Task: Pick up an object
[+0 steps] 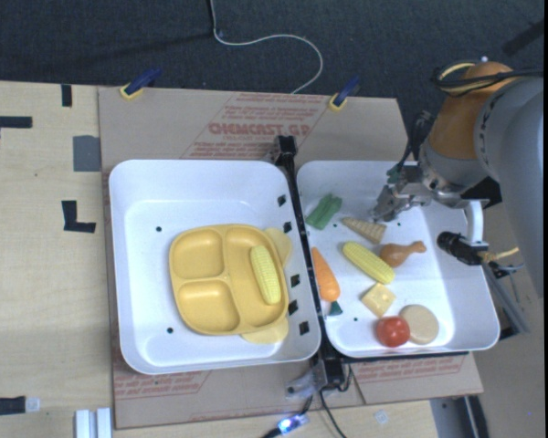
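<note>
Two white bins sat side by side on the surface (36, 245), over a sheet of cardboard (247, 121). The left bin (137, 190) held a yellow tray (215, 281) with a corn cob (266, 274) lying in its right-hand compartment. The right bin (461, 322) held the loose toy food: a green piece (325, 211) near the divider, a ridged cone (363, 229) just right of it, a carrot (325, 276) along the left wall, a second cob (367, 263) in the middle, a drumstick (402, 253) touching that cob's right end, a cheese cube (378, 298) below them, and a tomato (393, 331) touching a tan round (419, 323) at the near wall. The arm (493, 135) reached in from the right, and the gripper (391, 203) hung low in the far part of the right bin, just above and right of the cone; whether it was open or closed could not be told, and nothing was seen between its tips. A white cable (274, 44) curled on the dark floor (91, 16) beyond the surface.
</note>
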You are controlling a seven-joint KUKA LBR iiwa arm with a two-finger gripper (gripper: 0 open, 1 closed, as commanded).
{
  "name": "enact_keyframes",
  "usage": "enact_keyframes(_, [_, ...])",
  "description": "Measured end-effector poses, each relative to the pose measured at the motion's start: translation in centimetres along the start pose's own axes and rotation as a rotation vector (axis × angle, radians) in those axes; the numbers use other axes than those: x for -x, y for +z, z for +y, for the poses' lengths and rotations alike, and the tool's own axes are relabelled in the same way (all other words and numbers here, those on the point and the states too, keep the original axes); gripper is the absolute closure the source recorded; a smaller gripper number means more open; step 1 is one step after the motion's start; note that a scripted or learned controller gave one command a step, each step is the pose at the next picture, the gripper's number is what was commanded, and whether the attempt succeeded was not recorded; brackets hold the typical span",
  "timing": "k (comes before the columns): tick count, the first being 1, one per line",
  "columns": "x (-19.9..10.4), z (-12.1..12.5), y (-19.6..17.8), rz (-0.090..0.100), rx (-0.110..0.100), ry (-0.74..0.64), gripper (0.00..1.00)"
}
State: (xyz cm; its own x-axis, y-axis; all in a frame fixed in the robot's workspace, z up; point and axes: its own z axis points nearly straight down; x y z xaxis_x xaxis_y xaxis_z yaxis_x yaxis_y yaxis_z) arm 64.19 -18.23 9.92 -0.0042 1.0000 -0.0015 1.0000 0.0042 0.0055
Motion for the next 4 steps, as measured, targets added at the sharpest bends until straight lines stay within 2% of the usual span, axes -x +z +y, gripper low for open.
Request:
enact_keyframes(1, [0.1, 0.0, -6.4, 0.0, 0.0, 0.003, 1.0])
enact_keyframes(2, [0.2, 0.6, -10.8, 0.0, -0.002, 0.003, 1.0])
enact_keyframes(3, [0.2, 0.6, -12.6, 0.001, -0.004, 0.003, 1.0])
enact_keyframes(4, [-5.2, -0.5, -13.4, 0.003, -0.006, -0.002, 1.0])
